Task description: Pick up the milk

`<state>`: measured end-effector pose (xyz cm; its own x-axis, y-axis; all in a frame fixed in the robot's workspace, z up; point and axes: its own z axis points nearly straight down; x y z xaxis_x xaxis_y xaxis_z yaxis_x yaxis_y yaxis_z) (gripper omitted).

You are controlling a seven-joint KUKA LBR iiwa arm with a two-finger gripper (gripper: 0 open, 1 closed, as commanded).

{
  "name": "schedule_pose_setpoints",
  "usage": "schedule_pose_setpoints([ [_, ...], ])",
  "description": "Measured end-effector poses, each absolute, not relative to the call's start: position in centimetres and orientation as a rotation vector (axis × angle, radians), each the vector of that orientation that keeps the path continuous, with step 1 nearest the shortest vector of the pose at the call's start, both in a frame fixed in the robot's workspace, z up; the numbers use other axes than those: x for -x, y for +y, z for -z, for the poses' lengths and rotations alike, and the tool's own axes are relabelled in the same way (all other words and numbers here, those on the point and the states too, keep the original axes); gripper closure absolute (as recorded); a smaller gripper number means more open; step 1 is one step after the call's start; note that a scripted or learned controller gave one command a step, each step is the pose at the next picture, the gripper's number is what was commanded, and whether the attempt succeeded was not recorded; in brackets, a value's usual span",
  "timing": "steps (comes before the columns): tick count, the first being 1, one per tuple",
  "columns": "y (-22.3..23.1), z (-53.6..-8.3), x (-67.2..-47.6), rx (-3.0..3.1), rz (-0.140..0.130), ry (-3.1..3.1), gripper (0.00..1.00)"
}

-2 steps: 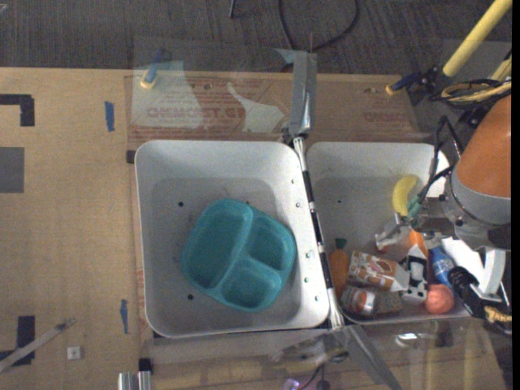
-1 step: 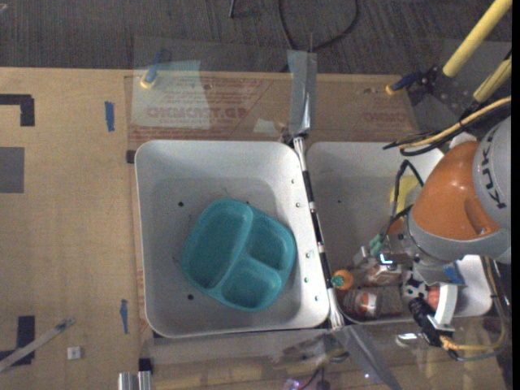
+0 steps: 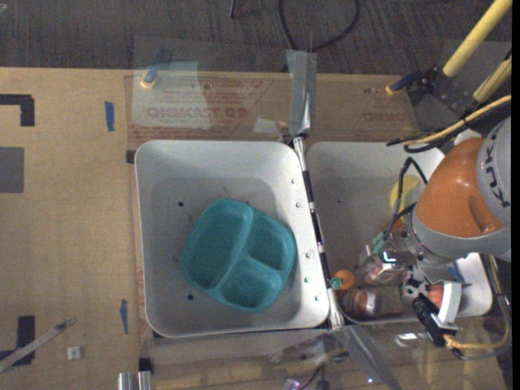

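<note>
My gripper [image 3: 388, 268] reaches down into the near part of the right bin [image 3: 349, 177], under the grey arm and its orange band [image 3: 455, 197]. It sits among a cluster of small items: a small orange piece [image 3: 344, 280] by the bin's left wall, a brown and red can-like item [image 3: 367, 301] at the near wall, and a pale packaged item [image 3: 379, 271] right beside the gripper. A yellow item [image 3: 404, 193] lies partly hidden under the arm. I cannot tell which of these is the milk; the arm hides much of the bin.
The left bin [image 3: 162, 177] holds a teal divided plate [image 3: 238, 254] near its middle. A metal divider [image 3: 313, 218] separates the two bins. Cardboard bench surface [image 3: 65, 218] lies to the left.
</note>
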<state>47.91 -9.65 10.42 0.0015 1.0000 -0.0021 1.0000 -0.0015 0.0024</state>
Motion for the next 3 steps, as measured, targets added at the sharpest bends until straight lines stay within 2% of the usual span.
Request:
schedule_pose_setpoints([
  [1,-11.0,-18.6,-47.9,-2.03,0.0,2.396,1.0],
  [2,-20.4,-13.2,-47.9,-2.066,0.0,2.364,1.0],
  [3,-22.4,-16.7,-56.0,-1.897,0.0,2.499,1.0],
])
